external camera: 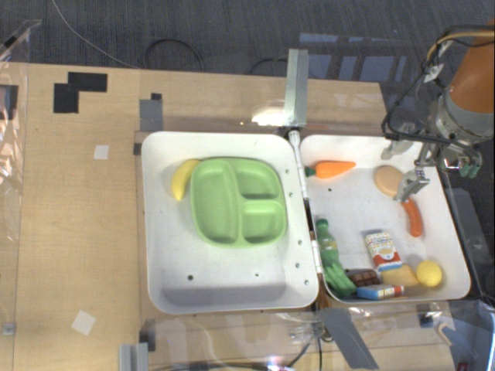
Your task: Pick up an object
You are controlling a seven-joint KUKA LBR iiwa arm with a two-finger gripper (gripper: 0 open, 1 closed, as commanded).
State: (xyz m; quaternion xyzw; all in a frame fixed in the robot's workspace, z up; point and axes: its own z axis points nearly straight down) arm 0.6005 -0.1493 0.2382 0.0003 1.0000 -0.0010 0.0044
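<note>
So the gripper is hanging over the far right part of the right bin, and honestly I can't tell whether it's open or closed, and can't make out anything in it. Just beside it on the left there's a tan roundish thing, and an orange sausage lies right below it near the bin's right edge. A carrot sits at the far left corner of that bin. Along the near edge: a green bottle, a small carton, a chocolate bar and a lemon toward the near right corner. The left bin has a green divided plate with a banana touching its left side.
</note>
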